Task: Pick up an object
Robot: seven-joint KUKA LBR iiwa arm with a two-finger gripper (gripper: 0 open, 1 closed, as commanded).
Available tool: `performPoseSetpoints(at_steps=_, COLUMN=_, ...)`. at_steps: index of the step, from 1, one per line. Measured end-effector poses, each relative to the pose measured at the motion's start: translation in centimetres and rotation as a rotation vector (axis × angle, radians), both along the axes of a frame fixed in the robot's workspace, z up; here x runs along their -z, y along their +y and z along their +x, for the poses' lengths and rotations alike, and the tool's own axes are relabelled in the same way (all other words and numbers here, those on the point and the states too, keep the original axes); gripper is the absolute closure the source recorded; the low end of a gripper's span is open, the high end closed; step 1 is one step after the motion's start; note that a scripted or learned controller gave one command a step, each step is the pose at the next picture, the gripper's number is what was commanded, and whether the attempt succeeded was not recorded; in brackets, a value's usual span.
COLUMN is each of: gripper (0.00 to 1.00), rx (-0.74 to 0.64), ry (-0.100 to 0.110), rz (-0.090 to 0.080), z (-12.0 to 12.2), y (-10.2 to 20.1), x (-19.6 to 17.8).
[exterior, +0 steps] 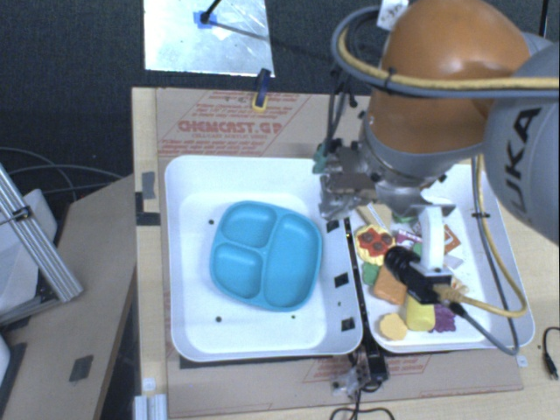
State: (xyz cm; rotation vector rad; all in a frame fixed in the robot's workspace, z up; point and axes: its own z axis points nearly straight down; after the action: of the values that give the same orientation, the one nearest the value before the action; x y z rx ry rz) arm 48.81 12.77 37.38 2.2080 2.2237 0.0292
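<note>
Two white bins lie side by side under me on printed cardboard (pixel 229 122), the left bin (pixel 188 261) and the right bin (pixel 481 335). My arm (pixel 437 77) comes in from the right and covers much of the right bin's far half.

My pincer (pixel 343 201) hangs at the strip between the two bins, by the right bin's left wall, toward the far end. My own wrist hides most of it from above, so I cannot tell whether it is open or closed.

The toys (pixel 398 296) are what I am after, and they lie in the right bin, heaped along its left side toward the near end. Closest to my pincer is a red-and-yellow piece (pixel 374 241), just below it in the view. Next comes an orange wedge (pixel 391 285), with a green bit (pixel 371 272) touching its left edge. Nearer the front wall lie a pale yellow disc (pixel 393 326), a yellow block (pixel 420 315) and a purple piece (pixel 444 322), all close together. A brown piece (pixel 451 239) lies further right, partly under my arm.

One blue tray (pixel 265 254) lies flat in the middle of the left bin, turned a little askew, with three compartments. It stands well apart from the toys, with both bin walls between them. A silvery sheet (pixel 210 24) lies beyond the cardboard at the far side.
</note>
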Motion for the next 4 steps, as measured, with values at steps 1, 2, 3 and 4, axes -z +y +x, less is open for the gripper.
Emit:
performPoseSetpoints(at_steps=1, gripper=1.0, rx=-0.003, ry=0.014, rz=-0.006, z=0.0, y=-0.1, x=-0.2)
performPoseSetpoints(at_steps=2, gripper=1.0, rx=-0.008, ry=0.012, rz=-0.007, z=0.0, y=-0.1, x=-1.3)
performPoseSetpoints(at_steps=3, gripper=1.0, rx=-0.013, ry=0.011, rz=-0.006, z=0.1, y=-0.1, x=-2.3)
performPoseSetpoints(at_steps=4, gripper=1.0, rx=-0.019, ry=0.009, rz=-0.007, z=0.2, y=-0.1, x=-3.4)
